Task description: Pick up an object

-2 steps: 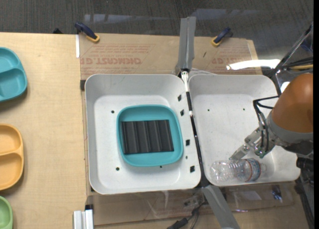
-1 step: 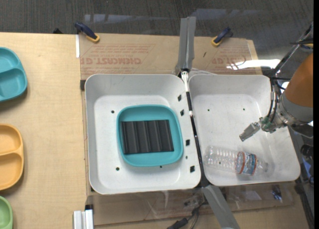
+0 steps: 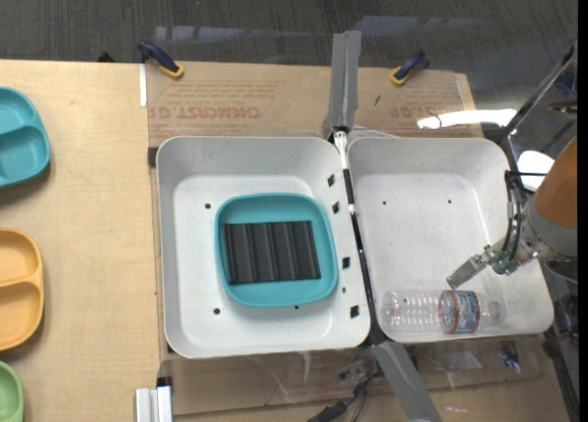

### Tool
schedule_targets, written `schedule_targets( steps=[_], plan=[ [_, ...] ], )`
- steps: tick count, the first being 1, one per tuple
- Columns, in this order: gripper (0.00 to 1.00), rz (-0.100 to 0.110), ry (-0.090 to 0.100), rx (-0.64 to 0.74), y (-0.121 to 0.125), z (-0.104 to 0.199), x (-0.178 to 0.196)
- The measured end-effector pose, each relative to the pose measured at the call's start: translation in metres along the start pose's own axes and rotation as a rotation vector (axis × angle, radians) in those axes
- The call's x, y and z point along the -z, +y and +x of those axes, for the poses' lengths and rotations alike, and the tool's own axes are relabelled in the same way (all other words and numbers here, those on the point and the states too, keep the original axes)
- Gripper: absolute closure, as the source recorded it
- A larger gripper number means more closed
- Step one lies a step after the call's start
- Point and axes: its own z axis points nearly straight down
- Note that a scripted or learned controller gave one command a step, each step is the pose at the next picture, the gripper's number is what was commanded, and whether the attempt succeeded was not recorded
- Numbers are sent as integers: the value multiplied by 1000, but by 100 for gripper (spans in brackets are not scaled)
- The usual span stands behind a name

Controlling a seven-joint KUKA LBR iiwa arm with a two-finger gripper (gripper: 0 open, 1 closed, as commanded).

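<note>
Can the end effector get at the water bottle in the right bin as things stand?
Probably yes. The end effector hangs just above the water bottle, which lies on its side near the front wall of the right bin, nothing covering it.

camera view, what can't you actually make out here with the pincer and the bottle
- Pincer, camera view: too small and blurred to tell its finger spacing or whether it touches anything.
- Arm: cut off by the right edge.
- Water bottle: clear plastic on the white right bin; label print too small to read.
- Plates at left: cut by the edge.

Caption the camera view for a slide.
Gripper hovering above a plastic bottle in the right bin; teal tray in the left bin.
</note>
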Motion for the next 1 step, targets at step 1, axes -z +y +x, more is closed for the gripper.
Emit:
schedule_targets(
  steps=[1],
  plan=[
    [0, -1, -2, -102, -16, -36, 41]
  ],
)
